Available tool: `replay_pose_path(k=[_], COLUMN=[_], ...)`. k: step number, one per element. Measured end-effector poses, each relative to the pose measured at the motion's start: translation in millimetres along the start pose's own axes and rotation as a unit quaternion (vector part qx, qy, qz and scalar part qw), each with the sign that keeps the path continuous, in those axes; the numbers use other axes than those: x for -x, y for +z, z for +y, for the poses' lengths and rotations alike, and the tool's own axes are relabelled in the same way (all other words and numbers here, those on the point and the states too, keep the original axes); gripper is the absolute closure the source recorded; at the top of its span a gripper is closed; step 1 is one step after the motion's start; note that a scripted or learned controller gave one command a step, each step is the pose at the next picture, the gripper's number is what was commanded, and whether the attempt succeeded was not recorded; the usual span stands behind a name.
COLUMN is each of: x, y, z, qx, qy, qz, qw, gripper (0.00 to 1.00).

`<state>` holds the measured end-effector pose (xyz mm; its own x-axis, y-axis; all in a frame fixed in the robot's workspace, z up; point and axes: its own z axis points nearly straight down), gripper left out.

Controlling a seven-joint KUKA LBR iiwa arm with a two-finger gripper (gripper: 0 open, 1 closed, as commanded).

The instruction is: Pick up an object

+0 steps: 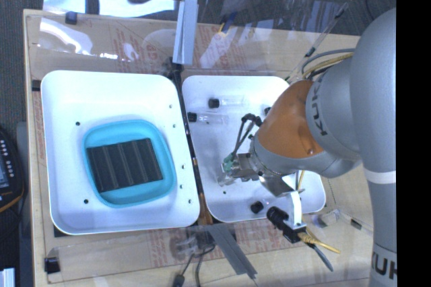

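Your arm (350,110) looms over the right bin (202,144), gripper (237,170) down inside, jaw state untellable, nothing visibly lifted yet.

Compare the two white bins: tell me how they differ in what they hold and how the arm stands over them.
The left bin holds one big blue tray with a dark ribbed insert; the right bin holds only a few small dark bits. The arm hangs over the right bin and covers much of it; the left bin lies in full view. Both are shallow, white, round-cornered, and sit side by side.
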<state>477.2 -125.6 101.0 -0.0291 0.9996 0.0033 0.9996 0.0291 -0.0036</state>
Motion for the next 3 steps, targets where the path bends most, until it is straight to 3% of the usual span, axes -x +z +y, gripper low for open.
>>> replay_pose_path(k=[1,2,3], x=[-40,-40,-21], y=[-129,-129,-200], z=[70,69,56], qx=[0.002,0.002,0.002], qy=[0.027,0.027,0.079], qz=[-0.001,-0.001,-0.001], qw=[0.9996,0.9996,0.9968], gripper=[1.00,0.00,0.00])
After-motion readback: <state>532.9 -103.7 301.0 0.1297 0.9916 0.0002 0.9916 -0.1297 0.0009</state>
